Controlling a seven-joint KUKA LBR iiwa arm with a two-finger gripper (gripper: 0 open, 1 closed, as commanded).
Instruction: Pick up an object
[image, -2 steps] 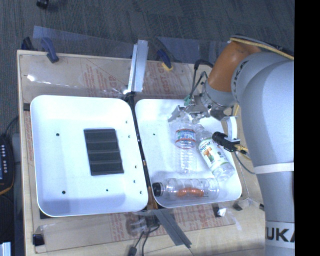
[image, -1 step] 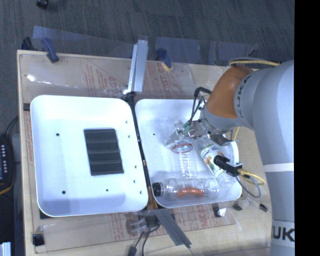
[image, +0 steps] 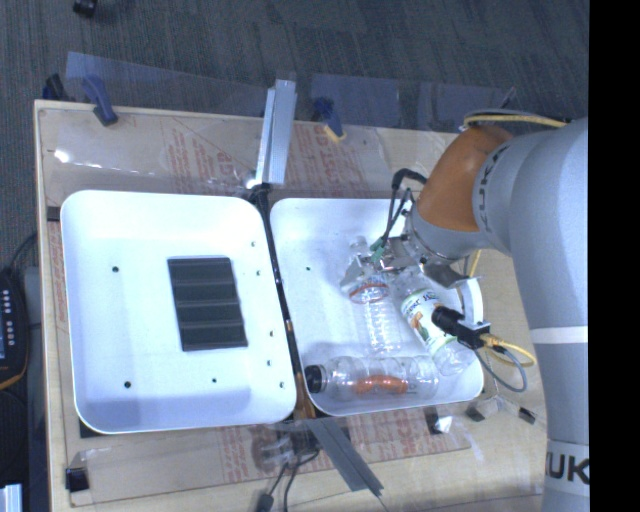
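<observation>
The right bin (image: 310, 250) holds three clear plastic bottles. One bottle with a black cap and an orange label (image: 375, 379) lies along the bin's near wall. A second clear bottle (image: 379, 318) lies in the middle, pointing away from the near wall. A third bottle with a green and white label (image: 428, 320) lies at the right. My gripper (image: 368, 264) is down in the right bin, at the far end of the middle bottle. The wrist above covers part of it.
A dark ribbed rectangular block (image: 207, 303) lies flat in the middle of the left bin (image: 110, 230). The grey arm with its orange band (image: 455, 190) crosses the right bin's far right corner. Cables run along the right rim.
</observation>
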